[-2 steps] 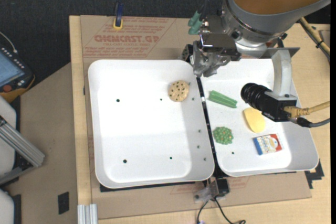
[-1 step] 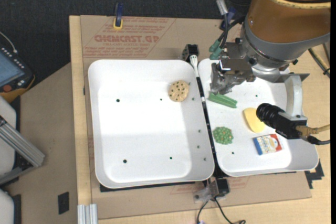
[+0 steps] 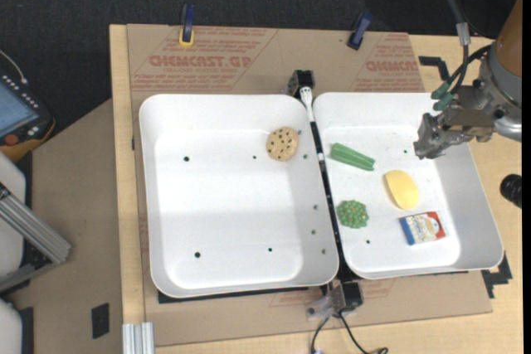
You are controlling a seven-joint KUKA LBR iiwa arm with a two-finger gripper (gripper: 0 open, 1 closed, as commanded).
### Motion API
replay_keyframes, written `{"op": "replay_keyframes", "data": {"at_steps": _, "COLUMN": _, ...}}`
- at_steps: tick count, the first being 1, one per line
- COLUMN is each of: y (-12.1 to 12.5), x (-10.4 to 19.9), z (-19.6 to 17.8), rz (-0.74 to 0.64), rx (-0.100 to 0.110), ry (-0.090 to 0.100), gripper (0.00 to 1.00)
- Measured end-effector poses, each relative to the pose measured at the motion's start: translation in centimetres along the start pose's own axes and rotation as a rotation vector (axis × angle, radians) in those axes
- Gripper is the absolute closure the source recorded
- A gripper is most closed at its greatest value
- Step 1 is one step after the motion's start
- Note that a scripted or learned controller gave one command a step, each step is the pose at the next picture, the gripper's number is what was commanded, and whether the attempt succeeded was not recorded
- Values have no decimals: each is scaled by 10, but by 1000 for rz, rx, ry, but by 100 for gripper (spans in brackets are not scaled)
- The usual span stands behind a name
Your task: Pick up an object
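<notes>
Green pod (image 3: pixel 352 157) long axis slanting down-right, tool (image 3: pixel 428 144) hovering right of it

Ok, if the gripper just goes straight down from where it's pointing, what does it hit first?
Probably bare floor of the right bin, just above the yellow object. The gripper seems to miss it, though depth is unclear.

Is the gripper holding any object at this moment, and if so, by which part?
Nothing is seen held. The gripper is above the right bin, apart from the yellow object and green pod.
</notes>
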State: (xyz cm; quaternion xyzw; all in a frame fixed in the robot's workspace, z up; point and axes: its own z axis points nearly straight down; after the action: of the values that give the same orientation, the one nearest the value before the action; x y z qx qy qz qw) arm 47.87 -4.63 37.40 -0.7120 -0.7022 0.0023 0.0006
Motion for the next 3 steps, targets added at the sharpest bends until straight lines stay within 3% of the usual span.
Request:
{"op": "replay_keyframes", "data": {"at_steps": 1, "y": 0, "x": 71, "z": -65, "rz": -22, "rx": -13, "ry": 5, "gripper": 100}}
{"op": "replay_keyframes", "data": {"at_steps": 2, "y": 71, "x": 118, "z": -60, "rz": -19, "rx": -9, "ry": 3, "gripper": 100}}
{"op": "replay_keyframes", "data": {"at_steps": 3, "y": 13, "x": 56, "z": 171, "rz": -8, "rx": 15, "ry": 1, "gripper": 100}}
